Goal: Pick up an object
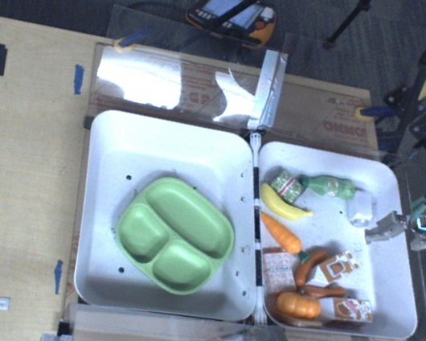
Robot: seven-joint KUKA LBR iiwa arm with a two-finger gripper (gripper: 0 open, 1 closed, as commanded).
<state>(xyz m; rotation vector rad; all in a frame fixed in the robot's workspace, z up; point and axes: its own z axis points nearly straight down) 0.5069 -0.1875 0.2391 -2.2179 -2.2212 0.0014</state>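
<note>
Green bottle (329,186) lies just left of the gripper (386,227), whose grip is unclear.

Faint reddish lettering on the cardboard sheet (321,115) behind the bins, seen through glare; letters too blurred to read. Small can (288,187) and cartons (340,266) in the right bin (392,263) carry printed labels, none legible at this size. Handheld pendant (228,13) on the floor above the bench has a lit screen, contents unreadable.
</note>
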